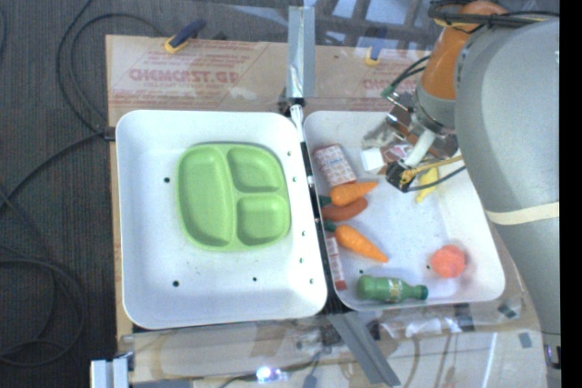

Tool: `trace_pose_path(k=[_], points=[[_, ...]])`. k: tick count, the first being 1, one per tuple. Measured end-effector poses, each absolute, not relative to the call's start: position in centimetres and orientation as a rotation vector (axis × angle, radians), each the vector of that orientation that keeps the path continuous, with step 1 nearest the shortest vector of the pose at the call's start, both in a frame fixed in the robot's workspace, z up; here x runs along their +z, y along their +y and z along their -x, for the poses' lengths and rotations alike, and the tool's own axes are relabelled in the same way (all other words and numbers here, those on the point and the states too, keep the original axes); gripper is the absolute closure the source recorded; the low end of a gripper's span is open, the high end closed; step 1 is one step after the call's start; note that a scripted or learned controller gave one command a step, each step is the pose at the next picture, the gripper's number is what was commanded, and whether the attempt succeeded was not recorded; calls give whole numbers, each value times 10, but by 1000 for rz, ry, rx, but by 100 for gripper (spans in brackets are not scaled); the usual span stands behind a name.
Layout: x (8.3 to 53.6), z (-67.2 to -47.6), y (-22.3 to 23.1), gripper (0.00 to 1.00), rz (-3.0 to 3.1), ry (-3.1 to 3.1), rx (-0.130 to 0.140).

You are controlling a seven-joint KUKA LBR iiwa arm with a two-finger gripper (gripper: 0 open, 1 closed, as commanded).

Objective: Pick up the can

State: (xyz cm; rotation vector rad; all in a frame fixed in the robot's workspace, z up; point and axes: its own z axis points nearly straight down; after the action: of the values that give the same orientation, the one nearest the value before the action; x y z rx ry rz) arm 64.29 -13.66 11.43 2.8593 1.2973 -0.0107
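The can (pixel 334 164) lies on its side in the upper left of the right bin (pixel 482 286). It is small, with a red and white label. My gripper (pixel 400 157) hangs over the upper middle of that bin, a short way to the can's right and apart from it. A small white piece (pixel 372 159) lies between the two. The grey arm with its orange band (pixel 444 68) comes down from the upper right and hides the bin's far right corner.
Three orange carrots (pixel 355 192) (pixel 346 210) (pixel 361 243) lie just below the can. A green bottle (pixel 391 289) rests at the front, an orange ball (pixel 447 261) at the front right, and a yellow item (pixel 438 174) under the gripper. The left bin (pixel 136 286) holds a green divided plate (pixel 235 195).
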Motion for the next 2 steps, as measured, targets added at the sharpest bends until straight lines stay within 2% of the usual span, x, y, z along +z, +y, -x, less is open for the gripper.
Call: trace_pose_path(k=[1, 2], points=[[92, -585, -164, 0, -2973, 991, 16], [96, -534, -209, 0, -2919, 1183, 43]])
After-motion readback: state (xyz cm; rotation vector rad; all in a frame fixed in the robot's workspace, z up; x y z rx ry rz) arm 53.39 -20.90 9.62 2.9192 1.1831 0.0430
